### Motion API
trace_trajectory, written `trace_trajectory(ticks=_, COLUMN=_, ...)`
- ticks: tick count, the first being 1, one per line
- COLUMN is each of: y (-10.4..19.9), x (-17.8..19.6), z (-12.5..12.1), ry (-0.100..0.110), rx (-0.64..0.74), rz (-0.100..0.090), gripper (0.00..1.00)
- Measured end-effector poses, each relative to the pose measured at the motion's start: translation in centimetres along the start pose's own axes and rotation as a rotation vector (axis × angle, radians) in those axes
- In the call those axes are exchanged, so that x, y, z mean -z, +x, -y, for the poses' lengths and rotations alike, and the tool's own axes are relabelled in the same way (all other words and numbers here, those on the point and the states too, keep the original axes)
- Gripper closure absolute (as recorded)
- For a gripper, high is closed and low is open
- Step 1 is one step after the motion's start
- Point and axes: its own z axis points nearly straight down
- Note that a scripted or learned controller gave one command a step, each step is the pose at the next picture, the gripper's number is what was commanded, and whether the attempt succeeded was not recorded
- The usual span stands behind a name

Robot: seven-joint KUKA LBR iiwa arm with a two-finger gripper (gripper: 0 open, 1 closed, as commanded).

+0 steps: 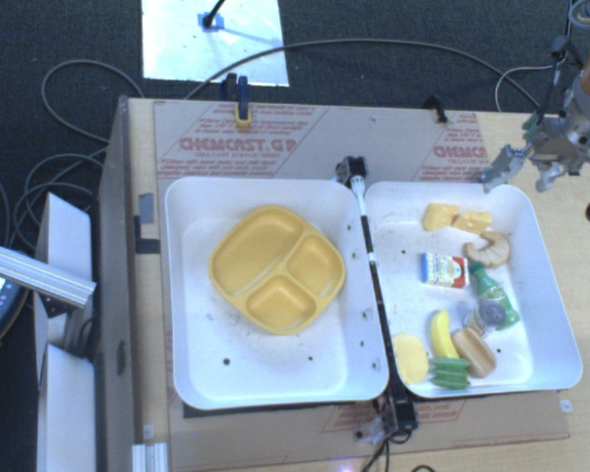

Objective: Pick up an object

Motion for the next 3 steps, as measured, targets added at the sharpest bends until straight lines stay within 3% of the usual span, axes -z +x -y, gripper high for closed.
trace_trajectory(ticks=1, y=0.7, x=-15.5, z=-0.5, ry=0.004, rx=0.000, rz=-0.002, gripper=0.00)
trace_trajectory(ticks=2, y=2.1, x=-18.4, z=-3.1, ry=0.014, rx=-0.005, rz=-0.001, gripper=0.00)
trace_trajectory(ticks=3, y=0.5, x=-15.0, z=-3.3, ry=-0.002, rx=-0.002, rz=0.001, gripper=0.00)
